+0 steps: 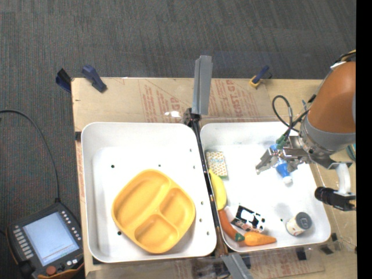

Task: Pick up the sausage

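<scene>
The sausage, reddish-brown and elongated, lies by the left wall of the right bin, near its front corner. A yellow banana sits just behind it and an orange carrot just in front. My gripper hangs over the middle of the right bin, well behind and to the right of the sausage. Its fingers are apart, one grey, one blue-tipped, with nothing between them.
The right bin also holds a speckled packet, a black-and-white toy beside the sausage, and a round grey can at the front right. A yellow divided plate lies in the left bin.
</scene>
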Robot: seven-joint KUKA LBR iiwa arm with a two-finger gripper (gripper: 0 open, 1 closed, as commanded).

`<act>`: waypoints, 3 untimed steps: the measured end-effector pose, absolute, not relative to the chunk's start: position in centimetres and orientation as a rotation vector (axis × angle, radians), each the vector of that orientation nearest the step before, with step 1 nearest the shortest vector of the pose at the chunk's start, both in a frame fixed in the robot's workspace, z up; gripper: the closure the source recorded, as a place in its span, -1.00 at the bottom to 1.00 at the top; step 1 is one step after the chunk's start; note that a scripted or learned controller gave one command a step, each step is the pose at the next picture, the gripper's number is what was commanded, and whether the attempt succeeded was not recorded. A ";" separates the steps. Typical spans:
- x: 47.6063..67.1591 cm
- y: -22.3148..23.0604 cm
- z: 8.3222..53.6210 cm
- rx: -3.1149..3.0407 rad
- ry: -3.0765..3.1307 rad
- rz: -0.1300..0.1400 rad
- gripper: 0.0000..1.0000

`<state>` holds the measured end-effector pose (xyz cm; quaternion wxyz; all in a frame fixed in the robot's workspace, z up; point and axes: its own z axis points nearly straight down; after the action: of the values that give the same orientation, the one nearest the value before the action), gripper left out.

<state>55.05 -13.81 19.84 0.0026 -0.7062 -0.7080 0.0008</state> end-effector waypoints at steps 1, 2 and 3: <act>55.1 -13.8 20.7 -2.213 -2.218 0.003 1.00; 50.7 -11.9 16.6 -2.589 -1.769 0.005 1.00; 54.7 -4.8 21.7 -2.644 -1.690 0.004 1.00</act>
<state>54.66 -4.76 21.67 0.0019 -0.8427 -0.5384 0.0014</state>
